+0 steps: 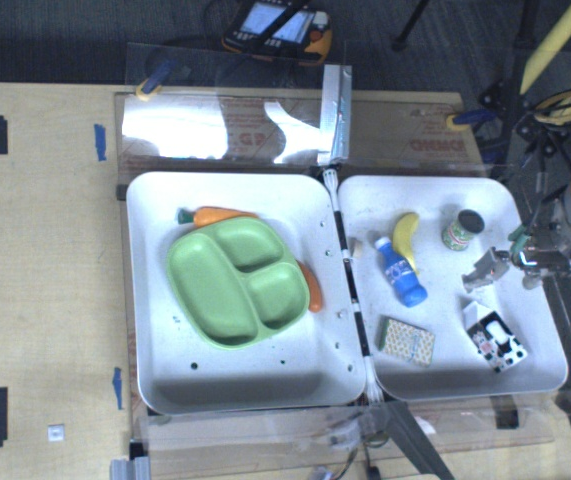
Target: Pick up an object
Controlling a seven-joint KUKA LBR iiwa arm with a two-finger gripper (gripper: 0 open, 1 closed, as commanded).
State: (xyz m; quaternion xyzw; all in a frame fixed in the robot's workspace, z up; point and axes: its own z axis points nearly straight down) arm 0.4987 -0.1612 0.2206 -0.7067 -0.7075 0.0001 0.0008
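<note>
Two shallow white bins sit side by side on the tabletop [45, 268], filling the middle of the frame. The left bin [155, 368] holds a green divided plate [237, 281], tilted a little, with an orange carrot-like piece [227, 213] peeking from under its upper edge and another orange bit [314, 290] showing at its right edge. The right bin [445, 368] carries the loose objects: a yellow banana [405, 235] in its upper middle, a blue bottle [401, 272] just below and touching or nearly touching the banana, a small round can [462, 229] with a dark top toward the upper right, a flat speckled sponge-like pad [407, 340] at the lower middle, and a black-and-white box-like item [495, 338] at the lower right. The gripper [489, 268] hangs over the right side of that bin, reaching in from the right edge of the frame, between the can above and the black-and-white item below. Nothing can be seen in its grasp, and whether it is released or clenched cannot be told from this angle. Behind the bins, at the top of the frame, stands a clear panel [225, 118] with bright glare, and a handheld controller [275, 26] lies on the dark floor beyond it.
</note>
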